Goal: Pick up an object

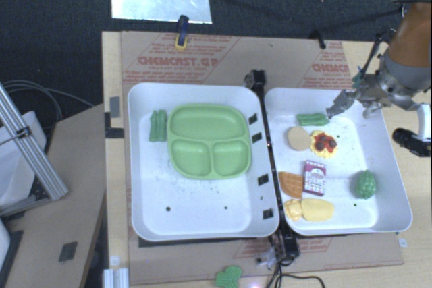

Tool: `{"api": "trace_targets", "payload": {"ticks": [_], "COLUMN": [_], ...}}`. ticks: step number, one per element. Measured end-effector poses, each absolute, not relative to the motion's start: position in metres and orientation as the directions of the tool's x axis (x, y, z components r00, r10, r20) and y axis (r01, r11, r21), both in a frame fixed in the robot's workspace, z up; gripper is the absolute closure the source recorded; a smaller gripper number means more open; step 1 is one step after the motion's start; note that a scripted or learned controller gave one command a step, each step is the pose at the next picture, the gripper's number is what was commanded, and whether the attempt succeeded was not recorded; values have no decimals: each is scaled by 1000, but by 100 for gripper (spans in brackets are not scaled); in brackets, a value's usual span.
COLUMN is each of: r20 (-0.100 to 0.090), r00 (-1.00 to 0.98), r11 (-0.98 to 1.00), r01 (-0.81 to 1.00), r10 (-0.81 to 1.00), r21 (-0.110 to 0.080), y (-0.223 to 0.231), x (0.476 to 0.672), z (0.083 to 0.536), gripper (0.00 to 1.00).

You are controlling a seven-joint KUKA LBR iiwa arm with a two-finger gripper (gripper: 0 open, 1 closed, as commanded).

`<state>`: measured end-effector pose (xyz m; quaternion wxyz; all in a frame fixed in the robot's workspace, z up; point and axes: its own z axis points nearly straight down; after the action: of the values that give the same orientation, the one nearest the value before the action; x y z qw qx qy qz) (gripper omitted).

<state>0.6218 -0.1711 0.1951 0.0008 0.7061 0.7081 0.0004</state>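
The green divided tray (206, 141) is lying in the left bin (138, 212), likely a drop spot. In the right bin (388, 165), the green bean pod (312, 119) is lying near the far wall, long axis left-right. The gripper (339, 106) is hovering beside its right end; whether it is gaping or closed, I cannot tell.

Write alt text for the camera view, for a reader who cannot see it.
The claw hovers at the right bin's far edge, beside a green piece, with toy foods scattered in that bin. The left bin holds a green divided plate and a green bundle.
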Motion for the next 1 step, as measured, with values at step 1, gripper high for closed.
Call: {"api": "trace_targets", "payload": {"ticks": [1], "r20": [-1], "r00": [-1], "r11": [1], "r01": [1000], "r10": [1000], "r21": [0], "y": [-179], "x": [614], "z": [160], "gripper": [0]}}
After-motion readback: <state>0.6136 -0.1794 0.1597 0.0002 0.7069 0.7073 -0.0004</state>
